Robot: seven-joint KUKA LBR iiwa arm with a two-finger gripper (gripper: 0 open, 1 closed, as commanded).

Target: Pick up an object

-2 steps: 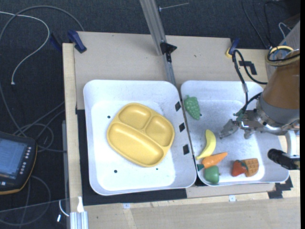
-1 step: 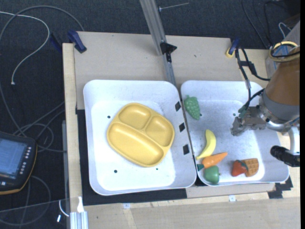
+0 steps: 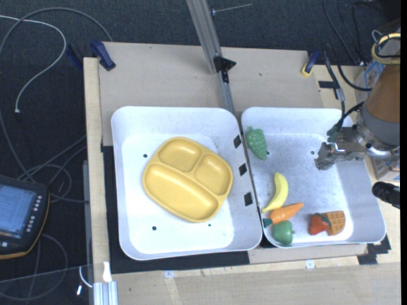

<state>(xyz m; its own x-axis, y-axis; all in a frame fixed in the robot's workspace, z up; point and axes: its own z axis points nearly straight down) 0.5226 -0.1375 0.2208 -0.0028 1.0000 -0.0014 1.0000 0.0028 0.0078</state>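
Nearest the camera, along the front wall of the right bin (image 3: 356,122): green pepper (image 3: 282,232), carrot (image 3: 285,212) just above it and touching or nearly so, and a red-and-orange waffle-patterned toy piece (image 3: 328,223) to the right, apart from the other two. Banana (image 3: 277,192) lies just behind the carrot, long axis running roughly front-to-back with a slight lean, lower tip close to the carrot's leafy end. Green grape bunch (image 3: 257,142) sits at the back left of the same bin, against the divider, well apart from the rest. Left bin (image 3: 127,129) carries a yellow compartment plate (image 3: 188,178) and nothing graspable for this try

Tool (image 3: 325,158) hangs over the right-hand middle of the right bin, arm entering from the right. No object beneath or touching it; bare bin floor around it. Finger spacing: cannot tell, the tip is small and dark against the wrist; nothing visible held

Key relation: every candidate lies left of or nearer the camera than the tool. Waffle piece is closest, toward the front wall; banana is next, to the left and slightly forward. Judgement: nothing picked yet; a descent where it hangs would meet bare floor, so a lateral shift comes first. Banana's curve and the carrot crowding it may spoil a grasp
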